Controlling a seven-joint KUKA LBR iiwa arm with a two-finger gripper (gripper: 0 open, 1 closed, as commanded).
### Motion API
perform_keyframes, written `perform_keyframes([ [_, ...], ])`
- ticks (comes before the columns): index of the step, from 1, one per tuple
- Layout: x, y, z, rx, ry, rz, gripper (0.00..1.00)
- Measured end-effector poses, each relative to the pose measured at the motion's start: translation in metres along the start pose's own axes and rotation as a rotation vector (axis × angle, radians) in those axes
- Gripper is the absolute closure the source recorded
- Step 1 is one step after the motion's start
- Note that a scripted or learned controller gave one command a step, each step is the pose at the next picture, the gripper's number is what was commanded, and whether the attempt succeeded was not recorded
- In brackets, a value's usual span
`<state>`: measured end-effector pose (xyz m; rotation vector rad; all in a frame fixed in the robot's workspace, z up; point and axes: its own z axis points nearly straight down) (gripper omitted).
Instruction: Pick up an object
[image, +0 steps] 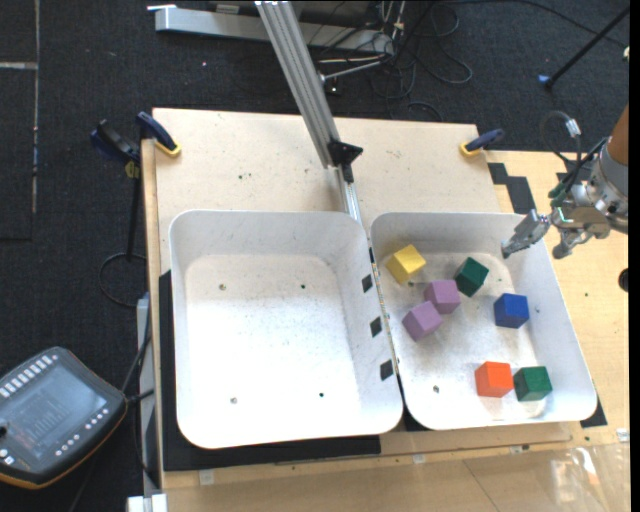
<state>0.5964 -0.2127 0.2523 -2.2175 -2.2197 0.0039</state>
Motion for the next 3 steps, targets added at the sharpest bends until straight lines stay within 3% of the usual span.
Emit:
perform_keyframes([
  [1,0.000,0.001,-0.003,-0.004,-0.002,-0.002,0.00],
  [3,-0.004,0.005,0.101,0.000,-0.001,0.002,0.00],
])
